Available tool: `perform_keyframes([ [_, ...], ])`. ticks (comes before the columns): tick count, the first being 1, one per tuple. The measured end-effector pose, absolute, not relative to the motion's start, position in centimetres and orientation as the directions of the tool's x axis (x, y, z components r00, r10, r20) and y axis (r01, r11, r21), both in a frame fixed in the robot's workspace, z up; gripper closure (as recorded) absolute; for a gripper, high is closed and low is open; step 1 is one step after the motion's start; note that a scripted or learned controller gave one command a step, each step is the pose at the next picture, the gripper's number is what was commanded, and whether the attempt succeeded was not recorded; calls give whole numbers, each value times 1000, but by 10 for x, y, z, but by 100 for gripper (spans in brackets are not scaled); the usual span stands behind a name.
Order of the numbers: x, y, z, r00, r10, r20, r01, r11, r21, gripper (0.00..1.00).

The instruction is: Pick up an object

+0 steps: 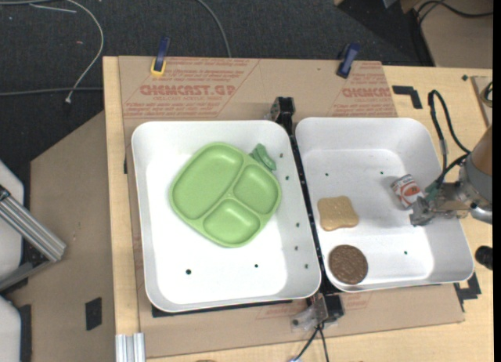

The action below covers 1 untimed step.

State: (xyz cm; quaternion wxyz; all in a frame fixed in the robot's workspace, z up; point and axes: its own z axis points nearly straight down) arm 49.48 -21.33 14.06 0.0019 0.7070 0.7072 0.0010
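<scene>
In the right bin [368, 137] lie a tan slice of toast [337, 213], a round brown cookie [347, 264] near the front wall, and a small red-and-white can [405, 190] on its side toward the right. My gripper [423, 213] reaches in from the right edge and sits low, just right of and below the can. Whether anything is between its tips cannot be made out. The left bin [156, 258] holds a green divided plate [225, 193] with a small dark green piece [264, 157] at its upper right rim.
A black divider clamp [282, 107] sits between the bins at the back. Blue clips [161, 52] hold the cardboard sheet at the far edge. Cables [438, 117] run along the right side near the arm.
</scene>
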Motion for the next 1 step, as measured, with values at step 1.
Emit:
perform_keyframes([
  [1,496,-213,205,-2,1000,-3,1000,2,8,100],
])
